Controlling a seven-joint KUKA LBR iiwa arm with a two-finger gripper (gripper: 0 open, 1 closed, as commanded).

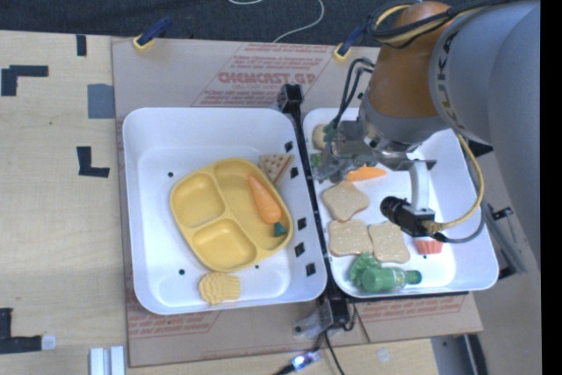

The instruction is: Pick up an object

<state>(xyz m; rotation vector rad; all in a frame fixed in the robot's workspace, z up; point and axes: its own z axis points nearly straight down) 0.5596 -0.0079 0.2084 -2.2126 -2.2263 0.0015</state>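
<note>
Below, cardboard sheet under white bins.

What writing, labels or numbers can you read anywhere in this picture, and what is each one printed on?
Red print on the cardboard sheet under the bins: seen upside down from this camera, too blurred to read reliably.
Smaller red lines beneath that print: too small to read.
No readable text on the yellow tray, the toy food or the arm.

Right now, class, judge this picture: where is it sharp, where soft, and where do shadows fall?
Camera view: even, soft lighting with no harsh glare; the yellow tray and carrot look sharp; the arm, nearest the lens, is slightly soft; its shadow dims the right bin around the gripper; the bread slices stay readable.
</note>
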